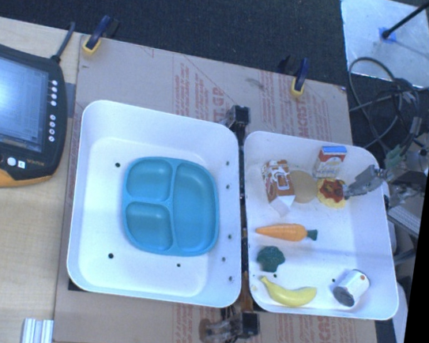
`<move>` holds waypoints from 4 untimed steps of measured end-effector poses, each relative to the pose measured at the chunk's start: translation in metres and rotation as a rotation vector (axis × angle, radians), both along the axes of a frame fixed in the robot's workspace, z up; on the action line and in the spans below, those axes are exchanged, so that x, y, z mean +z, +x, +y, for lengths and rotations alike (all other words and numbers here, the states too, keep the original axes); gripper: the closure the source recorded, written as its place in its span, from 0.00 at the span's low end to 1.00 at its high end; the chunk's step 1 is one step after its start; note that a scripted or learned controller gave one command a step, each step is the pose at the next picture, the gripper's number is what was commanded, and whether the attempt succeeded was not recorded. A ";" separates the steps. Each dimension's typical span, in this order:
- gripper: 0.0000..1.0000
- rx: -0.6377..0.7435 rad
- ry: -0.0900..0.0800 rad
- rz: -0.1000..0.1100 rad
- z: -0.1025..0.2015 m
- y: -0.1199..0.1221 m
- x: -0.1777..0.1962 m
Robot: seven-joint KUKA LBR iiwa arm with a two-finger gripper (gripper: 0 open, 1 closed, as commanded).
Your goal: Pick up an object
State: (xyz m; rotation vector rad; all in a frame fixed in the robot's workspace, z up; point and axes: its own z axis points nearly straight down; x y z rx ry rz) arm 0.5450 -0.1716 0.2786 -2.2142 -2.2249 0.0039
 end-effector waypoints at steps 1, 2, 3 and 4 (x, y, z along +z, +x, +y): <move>0.00 -0.002 -0.003 -0.015 0.016 0.058 -0.168; 0.00 0.000 -0.001 0.000 0.034 -0.007 -0.187; 0.00 0.002 -0.001 0.000 0.052 0.038 -0.184; 0.00 -0.001 0.000 0.001 0.064 0.078 -0.187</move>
